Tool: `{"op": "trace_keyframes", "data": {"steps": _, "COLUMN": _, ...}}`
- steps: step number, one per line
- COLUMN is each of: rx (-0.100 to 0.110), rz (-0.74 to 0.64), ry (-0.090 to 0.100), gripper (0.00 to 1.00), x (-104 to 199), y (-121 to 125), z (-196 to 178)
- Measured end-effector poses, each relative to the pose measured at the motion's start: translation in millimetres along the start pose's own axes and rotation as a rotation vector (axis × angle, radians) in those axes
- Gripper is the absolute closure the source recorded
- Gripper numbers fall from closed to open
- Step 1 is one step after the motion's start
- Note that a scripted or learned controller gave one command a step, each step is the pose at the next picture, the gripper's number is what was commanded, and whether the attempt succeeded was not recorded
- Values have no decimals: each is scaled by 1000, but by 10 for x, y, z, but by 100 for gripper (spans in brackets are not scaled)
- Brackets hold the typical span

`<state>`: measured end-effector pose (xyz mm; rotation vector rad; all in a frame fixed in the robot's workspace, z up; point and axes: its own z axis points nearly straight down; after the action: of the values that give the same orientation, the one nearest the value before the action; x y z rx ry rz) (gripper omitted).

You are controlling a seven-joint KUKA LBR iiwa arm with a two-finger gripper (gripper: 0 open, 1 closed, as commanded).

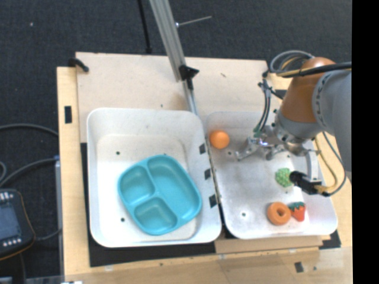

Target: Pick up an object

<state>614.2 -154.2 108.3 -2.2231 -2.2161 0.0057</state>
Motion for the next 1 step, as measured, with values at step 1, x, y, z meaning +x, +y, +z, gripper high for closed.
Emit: {"op": "trace_keyframes", "data": {"steps": 1, "rx": -8, "rz": 4, "ry": 0, "gripper": 100, "x": -15, "y": 22, "z": -155}}
